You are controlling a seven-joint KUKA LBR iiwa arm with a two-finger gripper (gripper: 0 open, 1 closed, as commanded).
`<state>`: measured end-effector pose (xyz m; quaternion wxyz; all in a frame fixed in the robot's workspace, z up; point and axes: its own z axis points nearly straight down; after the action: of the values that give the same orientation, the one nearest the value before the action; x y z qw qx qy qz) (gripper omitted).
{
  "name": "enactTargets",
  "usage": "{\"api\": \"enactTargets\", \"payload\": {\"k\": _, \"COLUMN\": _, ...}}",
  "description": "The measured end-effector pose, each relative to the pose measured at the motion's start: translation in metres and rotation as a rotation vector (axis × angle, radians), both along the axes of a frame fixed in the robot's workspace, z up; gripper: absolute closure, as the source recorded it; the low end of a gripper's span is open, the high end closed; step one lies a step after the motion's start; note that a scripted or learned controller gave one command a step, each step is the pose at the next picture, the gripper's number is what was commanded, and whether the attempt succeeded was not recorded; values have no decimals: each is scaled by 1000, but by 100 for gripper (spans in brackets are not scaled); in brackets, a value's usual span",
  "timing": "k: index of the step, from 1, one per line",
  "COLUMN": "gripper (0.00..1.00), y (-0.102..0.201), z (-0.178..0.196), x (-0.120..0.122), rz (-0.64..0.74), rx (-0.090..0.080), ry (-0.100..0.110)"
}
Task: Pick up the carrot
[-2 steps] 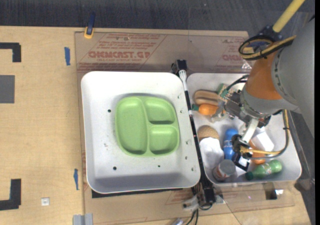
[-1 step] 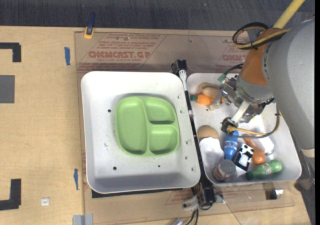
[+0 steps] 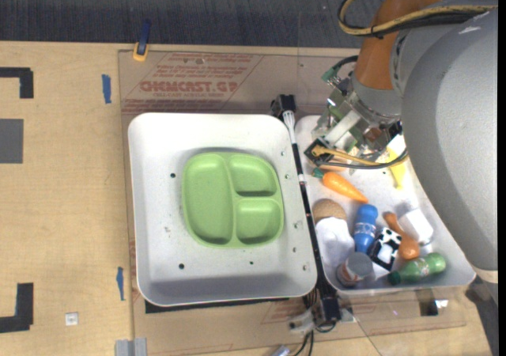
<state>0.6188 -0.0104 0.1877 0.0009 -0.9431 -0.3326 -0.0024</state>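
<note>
Nearest, in the front of the right bin [image 3: 411, 289]: a grey-capped jar [image 3: 356, 269] at the left, a green bottle [image 3: 417, 269] lying on its side at the right

Just behind these, a black-and-white checked cube [image 3: 387, 245], touching a small orange piece [image 3: 408, 248] on its right; a white piece [image 3: 417, 225] behind that

Left of the cube, a blue bottle [image 3: 364, 225], upright or nearly so, beside a white lump [image 3: 334, 237]; a brown rounded thing [image 3: 329, 210] behind the lump, close to the bin's left wall

Further back, the carrot [image 3: 341, 183]: orange, lying flat on the bin floor, green end toward the left wall, tip pointing right and toward the front; apart from the brown thing and the blue bottle, nothing on top of it

Directly behind the carrot, yellow cables [image 3: 356, 158], then the gripper [image 3: 348, 137], hanging over the back part of the right bin, near the carrot but not touching it; open or closed, cannot tell; nothing seen held

Across the divider, the left bin [image 3: 158, 188], holding a green divided plate [image 3: 233, 198] at its middle

At the right, the grey arm [image 3: 458, 109], with the orange band [image 3: 387, 38] above the wrist

Farthest, behind the bins, a cardboard sheet [image 3: 190, 81] with red print, a strip of blue tape [image 3: 106, 88] and a yellow-and-blue clamp [image 3: 141, 42] at its back left
</note>
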Motion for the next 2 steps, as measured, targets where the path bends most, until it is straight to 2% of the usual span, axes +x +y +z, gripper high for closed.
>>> {"api": "enactTargets", "payload": {"k": 1, "gripper": 0, "y": -2, "z": -4, "x": -59, "rz": -65, "rx": -1, "ry": 12}}
{"api": "enactTargets", "payload": {"k": 2, "gripper": 0, "y": -42, "z": -4, "x": -117, "rz": 77, "rx": -2, "ry": 12}}
